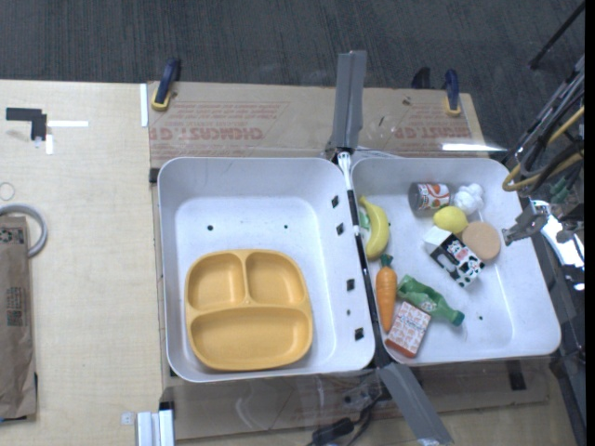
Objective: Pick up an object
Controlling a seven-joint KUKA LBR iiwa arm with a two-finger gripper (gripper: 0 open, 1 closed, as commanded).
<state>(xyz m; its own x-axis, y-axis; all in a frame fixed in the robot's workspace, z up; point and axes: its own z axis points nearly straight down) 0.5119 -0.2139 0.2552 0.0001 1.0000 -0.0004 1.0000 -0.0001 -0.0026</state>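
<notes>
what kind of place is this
Probably a robotics lab bench set up for grasping trials: two shallow white plastic bins sit clamped side by side on a wooden bench, one holding a yellow divided plate, the other toy food such as an orange plastic carrot.

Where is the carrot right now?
The carrot lies in the right bin, near its left wall. It is just below the banana and beside the green packet and the little red-and-white box.
</notes>
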